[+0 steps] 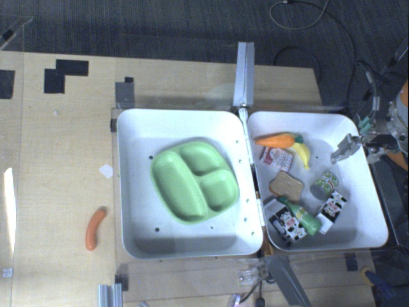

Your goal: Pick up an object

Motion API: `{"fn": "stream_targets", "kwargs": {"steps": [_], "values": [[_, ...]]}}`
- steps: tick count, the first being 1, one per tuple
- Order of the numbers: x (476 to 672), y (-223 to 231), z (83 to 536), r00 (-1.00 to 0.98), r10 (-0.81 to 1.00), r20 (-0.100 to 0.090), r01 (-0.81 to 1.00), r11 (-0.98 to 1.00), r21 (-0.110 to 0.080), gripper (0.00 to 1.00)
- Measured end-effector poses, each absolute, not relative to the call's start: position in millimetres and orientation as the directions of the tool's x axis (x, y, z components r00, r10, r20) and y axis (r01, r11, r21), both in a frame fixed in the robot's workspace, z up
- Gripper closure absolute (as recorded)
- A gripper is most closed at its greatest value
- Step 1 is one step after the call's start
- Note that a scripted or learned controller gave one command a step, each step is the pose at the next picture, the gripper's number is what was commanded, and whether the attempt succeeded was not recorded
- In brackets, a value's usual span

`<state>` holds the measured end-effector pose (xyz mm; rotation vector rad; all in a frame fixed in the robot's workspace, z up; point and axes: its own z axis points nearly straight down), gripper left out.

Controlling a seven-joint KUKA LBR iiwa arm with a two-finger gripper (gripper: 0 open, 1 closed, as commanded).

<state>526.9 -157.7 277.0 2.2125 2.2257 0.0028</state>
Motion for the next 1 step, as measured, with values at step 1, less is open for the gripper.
{"fn": "stream_targets", "kwargs": {"steps": [1], "values": [[518.7,-164.7,133.0,-0.01,1.0,-0.001,1.0,0.01,0.003,0.0]]}}
